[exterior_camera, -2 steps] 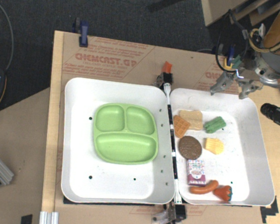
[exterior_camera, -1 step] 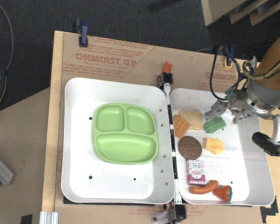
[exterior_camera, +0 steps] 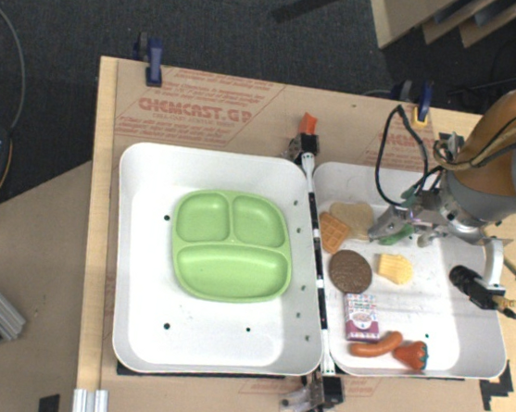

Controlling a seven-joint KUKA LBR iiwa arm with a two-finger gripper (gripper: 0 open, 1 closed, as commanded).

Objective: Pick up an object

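- gripper (exterior_camera: pixel 393 228) low in the right bin (exterior_camera: pixel 463 361), near its back edge; finger state: cannot tell
- waffle (exterior_camera: pixel 333 230) just left of it

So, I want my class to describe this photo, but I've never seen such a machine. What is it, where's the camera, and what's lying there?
It is a robot arm, grey with an orange band, reaching in from the right. Its gripper hangs over the right bin. One camera looks down at a slant on a bench with two white bins. The left bin holds a green divided plate. The right bin holds toy food: a waffle, a brown cookie, a yellow piece, a small carton, a sausage and a red pepper. I see nothing held between its fingers.
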